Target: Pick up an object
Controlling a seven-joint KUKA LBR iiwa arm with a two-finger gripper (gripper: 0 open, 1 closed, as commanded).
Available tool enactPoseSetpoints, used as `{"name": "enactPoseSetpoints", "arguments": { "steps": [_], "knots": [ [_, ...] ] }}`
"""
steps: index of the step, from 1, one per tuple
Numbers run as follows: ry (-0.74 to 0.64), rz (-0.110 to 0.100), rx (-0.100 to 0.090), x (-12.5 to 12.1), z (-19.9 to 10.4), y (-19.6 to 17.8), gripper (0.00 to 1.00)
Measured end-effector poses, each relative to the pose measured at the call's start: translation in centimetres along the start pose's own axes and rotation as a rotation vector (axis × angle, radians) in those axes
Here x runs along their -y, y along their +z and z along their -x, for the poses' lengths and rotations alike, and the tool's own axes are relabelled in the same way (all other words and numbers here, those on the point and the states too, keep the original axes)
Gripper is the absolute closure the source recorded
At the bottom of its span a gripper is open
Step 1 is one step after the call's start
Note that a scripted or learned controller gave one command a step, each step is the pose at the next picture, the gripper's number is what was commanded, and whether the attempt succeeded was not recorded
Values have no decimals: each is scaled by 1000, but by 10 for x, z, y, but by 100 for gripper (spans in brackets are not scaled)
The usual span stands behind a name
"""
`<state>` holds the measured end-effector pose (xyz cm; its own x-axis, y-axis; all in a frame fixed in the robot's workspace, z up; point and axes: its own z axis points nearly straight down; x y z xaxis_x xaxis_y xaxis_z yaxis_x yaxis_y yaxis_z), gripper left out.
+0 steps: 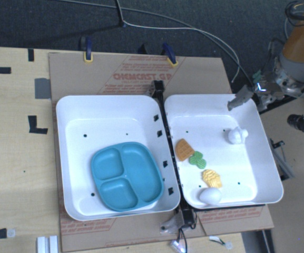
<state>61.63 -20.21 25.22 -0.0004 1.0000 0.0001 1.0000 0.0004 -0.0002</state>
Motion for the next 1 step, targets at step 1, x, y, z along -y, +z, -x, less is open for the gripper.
{"name": "enactPoseSetpoints", "arguments": {
  "steps": [1],
  "knots": [
    [-1, -9, -2, -7, -29, 174, 0]
  ]
}}
